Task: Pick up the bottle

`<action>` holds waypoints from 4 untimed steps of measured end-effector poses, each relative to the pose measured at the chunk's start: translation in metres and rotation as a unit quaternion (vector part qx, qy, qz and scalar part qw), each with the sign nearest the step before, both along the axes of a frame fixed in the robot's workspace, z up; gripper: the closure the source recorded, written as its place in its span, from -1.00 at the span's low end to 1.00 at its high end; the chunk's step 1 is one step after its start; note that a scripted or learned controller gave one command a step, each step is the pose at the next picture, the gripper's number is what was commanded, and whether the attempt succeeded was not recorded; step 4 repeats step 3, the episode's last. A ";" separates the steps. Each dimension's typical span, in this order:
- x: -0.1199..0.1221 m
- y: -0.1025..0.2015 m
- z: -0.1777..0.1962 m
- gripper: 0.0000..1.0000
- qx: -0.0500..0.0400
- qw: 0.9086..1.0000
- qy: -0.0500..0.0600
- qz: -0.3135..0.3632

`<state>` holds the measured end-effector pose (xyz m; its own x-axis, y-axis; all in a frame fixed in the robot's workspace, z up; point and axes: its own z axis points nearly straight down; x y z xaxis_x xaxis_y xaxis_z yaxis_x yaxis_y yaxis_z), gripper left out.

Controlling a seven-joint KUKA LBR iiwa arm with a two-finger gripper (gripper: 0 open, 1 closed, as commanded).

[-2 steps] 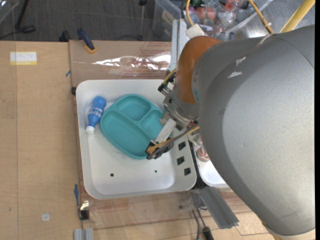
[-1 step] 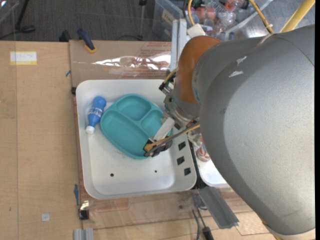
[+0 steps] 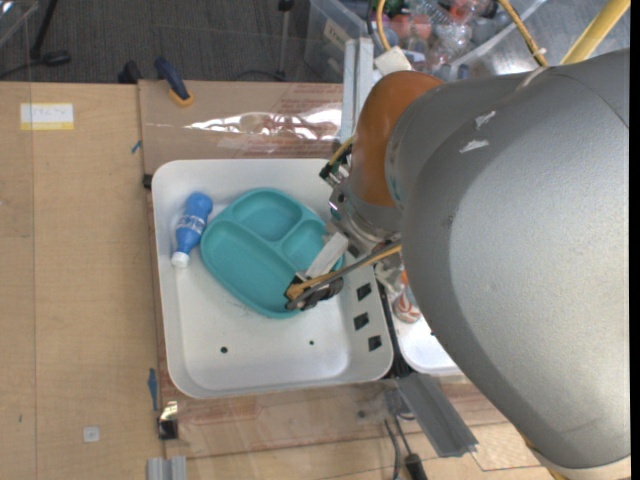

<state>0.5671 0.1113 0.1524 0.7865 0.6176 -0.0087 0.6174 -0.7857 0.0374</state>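
Observation:
A small blue bottle [image 3: 190, 226] with a white cap lies on its side at the left wall of the left bin [image 3: 250, 373], cap pointing toward the front. Right beside it rests a teal divided plate [image 3: 262, 246]. My gripper [image 3: 314, 278] hangs low over the plate's front right edge, well to the right of the bottle and apart from it. The large grey arm with its orange band [image 3: 385, 138] covers the area to the right.
The right bin [image 3: 432, 356] is mostly hidden beneath the arm; a small orange and white item [image 3: 404, 306] peeks out at its left edge. A clear tub of assorted items [image 3: 440, 8] stands behind the bench. A blue clamp [image 3: 172, 80] sits at the back left.

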 end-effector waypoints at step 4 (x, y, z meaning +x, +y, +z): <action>-0.005 -0.014 0.008 1.00 -0.012 0.999 0.004 -0.053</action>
